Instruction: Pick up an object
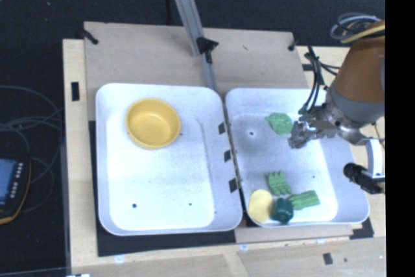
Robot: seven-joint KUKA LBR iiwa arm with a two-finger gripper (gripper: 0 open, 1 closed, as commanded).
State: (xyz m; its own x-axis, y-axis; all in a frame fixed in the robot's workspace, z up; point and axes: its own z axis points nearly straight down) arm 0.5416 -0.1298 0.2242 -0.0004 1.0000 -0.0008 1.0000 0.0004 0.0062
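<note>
My gripper (300, 135) hangs over the right bin (256, 146), below the orange-banded wrist at the right. A light green object (280, 122) lies just left of and slightly above the gripper tip, close to it. At the bin's front lie a green ridged piece (279, 183), a green block (305, 199), a dark teal object (283, 210) and a pale yellow round object (260, 204), packed together. A yellow bowl (153, 123) sits in the left bin (162, 198) at its back left.
A grey metal pole (188, 3) slants down from the top to the back of the divider between the bins. Cables run beside the arm at the right. A handheld device (11, 185) lies off the bench at the far left.
</note>
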